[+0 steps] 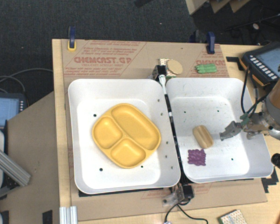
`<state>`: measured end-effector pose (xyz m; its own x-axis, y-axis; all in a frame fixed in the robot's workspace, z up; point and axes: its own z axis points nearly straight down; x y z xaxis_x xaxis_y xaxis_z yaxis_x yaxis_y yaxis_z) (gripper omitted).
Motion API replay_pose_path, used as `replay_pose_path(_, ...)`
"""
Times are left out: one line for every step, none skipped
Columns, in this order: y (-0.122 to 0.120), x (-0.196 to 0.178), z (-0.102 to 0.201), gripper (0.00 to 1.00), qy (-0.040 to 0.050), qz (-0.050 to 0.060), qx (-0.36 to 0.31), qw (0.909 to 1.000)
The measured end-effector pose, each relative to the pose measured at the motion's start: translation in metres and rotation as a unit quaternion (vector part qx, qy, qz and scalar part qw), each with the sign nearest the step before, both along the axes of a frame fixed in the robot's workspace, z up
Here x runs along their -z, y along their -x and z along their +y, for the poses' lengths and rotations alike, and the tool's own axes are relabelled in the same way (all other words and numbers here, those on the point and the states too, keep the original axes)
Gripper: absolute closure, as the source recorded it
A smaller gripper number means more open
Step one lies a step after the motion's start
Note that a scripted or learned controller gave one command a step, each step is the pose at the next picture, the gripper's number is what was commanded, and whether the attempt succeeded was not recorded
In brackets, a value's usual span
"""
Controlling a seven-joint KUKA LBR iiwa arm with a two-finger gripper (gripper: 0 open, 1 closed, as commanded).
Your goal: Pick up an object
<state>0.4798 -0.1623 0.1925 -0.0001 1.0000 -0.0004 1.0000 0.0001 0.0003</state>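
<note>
Camera view is showing two white bins sitting side by side on a brown board. Going from the left, the left bin point(79, 139) is holding a yellow tray with three sections point(126, 135), lying flat in the middle of the frame's left half. Nothing is sitting in that tray.

Moving right, the right bin point(210, 90) is holding two small things. A tan bread-like piece point(202, 136) is lying near the middle of that bin. A purple bunch of grapes point(196, 157) is lying just below it, close but not quite touching as far as I can tell.

At the far right of the frame, the gripper point(226, 132) is reaching in over the right bin. Its tip is pointing left at the tan piece and sitting near it, with a small gap between them. It is holding nothing. How wide the tool is opened is too small and dark to tell.

I think the arm is doing the reaching step, and the grab is not yet done. The next move is calling for the tip to go a little more left and down onto the tan piece, then close on it and lift.
</note>
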Motion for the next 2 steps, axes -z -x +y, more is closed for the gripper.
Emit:
replay_pose_path(0.001, 0.111, 0.038, 0.0, -0.0018, 0.002, -0.001, 1.0)
replay_pose_path(-0.069, 0.106, 0.072, 0.0, 0.0005, -0.004, -0.003, 1.0)
